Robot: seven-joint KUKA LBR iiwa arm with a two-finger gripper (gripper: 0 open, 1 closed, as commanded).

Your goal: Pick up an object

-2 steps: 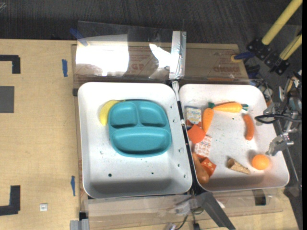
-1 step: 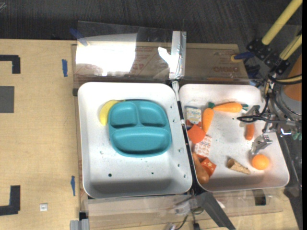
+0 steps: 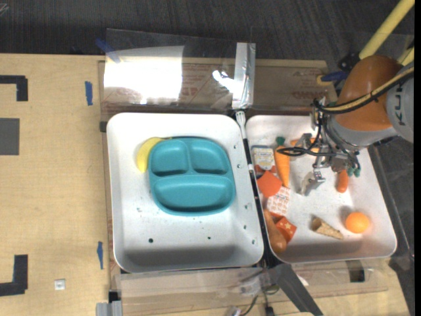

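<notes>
The right white bin (image 3: 381,242) holds several small toy foods. An orange carrot (image 3: 283,165) lies near its left side. An orange ball (image 3: 357,222) sits at the front right, with a tan wedge (image 3: 327,228) just left of it. A small red-orange piece (image 3: 341,180) lies by the arm. My gripper (image 3: 313,182) hangs low over the middle of this bin, between the carrot and the red-orange piece. Nothing shows in its grasp.
The left white bin (image 3: 125,229) bears a teal divided plate (image 3: 191,174) with a yellow item (image 3: 144,153) tucked behind it. Along the right bin's left wall lie an orange packet (image 3: 268,184), a red-and-white wrapper (image 3: 279,201) and a white-labelled item (image 3: 262,157).
</notes>
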